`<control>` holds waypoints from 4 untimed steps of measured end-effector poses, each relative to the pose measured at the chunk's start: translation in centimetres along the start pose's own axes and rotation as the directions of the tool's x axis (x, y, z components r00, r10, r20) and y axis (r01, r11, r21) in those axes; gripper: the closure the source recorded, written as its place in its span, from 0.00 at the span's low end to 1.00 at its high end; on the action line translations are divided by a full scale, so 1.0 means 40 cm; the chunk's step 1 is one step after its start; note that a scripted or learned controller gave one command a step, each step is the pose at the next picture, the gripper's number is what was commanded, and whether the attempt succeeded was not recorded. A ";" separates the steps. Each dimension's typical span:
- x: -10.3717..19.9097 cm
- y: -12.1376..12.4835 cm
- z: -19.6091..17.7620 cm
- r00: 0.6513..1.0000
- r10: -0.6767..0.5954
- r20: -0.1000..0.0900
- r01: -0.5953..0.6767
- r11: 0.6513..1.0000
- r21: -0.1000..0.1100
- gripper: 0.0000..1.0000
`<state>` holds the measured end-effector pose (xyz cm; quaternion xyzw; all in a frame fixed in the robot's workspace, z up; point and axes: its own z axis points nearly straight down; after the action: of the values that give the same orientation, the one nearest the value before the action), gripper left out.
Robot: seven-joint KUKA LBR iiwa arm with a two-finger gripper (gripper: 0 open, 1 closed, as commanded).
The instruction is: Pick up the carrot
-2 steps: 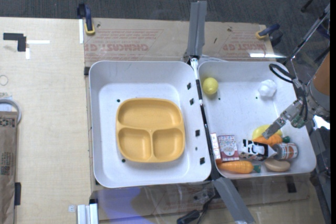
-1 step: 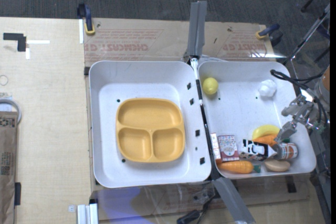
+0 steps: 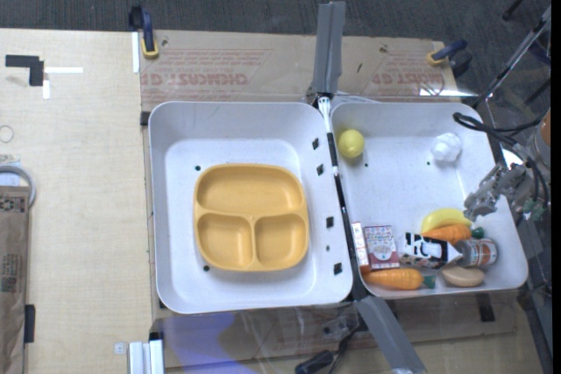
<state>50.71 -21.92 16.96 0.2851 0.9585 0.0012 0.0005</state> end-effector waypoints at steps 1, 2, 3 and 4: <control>0.000 0.000 0.000 1.000 -0.001 0.000 0.001 1.000 0.000 0.00; -0.077 0.044 0.198 1.000 0.025 0.000 -0.025 1.000 0.001 0.00; -0.127 0.075 0.198 0.981 0.195 0.001 -0.195 0.981 0.002 0.00; 0.005 -0.012 0.063 0.994 -0.109 -0.001 0.109 0.994 0.002 0.00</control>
<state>50.29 -22.20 14.45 0.2322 0.9727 0.0005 -0.0003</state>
